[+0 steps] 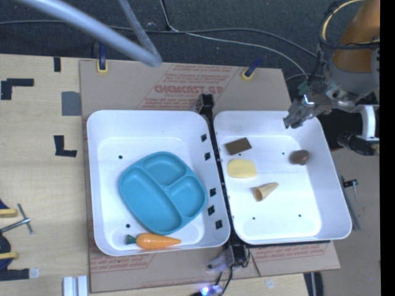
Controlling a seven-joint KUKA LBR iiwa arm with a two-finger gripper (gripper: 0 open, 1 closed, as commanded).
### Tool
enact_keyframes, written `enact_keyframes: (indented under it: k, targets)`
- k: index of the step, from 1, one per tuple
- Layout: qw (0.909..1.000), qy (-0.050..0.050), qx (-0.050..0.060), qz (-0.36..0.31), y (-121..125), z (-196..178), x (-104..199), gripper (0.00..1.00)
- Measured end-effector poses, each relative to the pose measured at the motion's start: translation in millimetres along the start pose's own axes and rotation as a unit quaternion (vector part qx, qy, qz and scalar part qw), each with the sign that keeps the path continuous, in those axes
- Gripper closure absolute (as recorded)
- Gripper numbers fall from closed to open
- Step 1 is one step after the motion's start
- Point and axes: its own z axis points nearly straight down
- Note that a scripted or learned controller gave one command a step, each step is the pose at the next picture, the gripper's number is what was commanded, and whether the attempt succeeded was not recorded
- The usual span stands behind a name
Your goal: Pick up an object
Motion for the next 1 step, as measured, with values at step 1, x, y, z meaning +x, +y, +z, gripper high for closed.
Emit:
enact_keyframes:
  k: [1]
  targets:
    - [1.0000,0.001,0.002,-0.002,9.7,7.7,49.7,1.00]
